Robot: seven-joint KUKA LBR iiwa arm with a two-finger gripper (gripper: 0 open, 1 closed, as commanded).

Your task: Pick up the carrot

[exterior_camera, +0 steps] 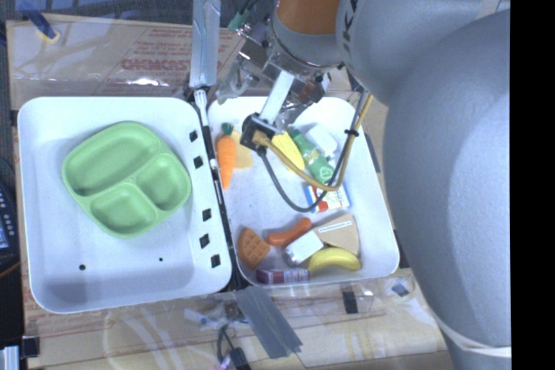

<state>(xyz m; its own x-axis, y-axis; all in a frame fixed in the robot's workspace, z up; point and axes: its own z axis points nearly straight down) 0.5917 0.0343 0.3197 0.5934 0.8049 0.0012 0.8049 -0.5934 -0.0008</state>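
Overhead, carrot [226,157] lies in right bin [375,212] on cardboard-covered bench [104,56].

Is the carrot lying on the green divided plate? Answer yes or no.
No, the carrot lies in the right bin by its left wall, while the green plate sits in the left bin.

Place: a robotics lab test station
Arm: large grey industrial arm [434,56] with an orange band and loose cables
Surface: cardboard-covered surface [104,56], taped down
Bins: two white bins [35,186] holding toy food [299,230]
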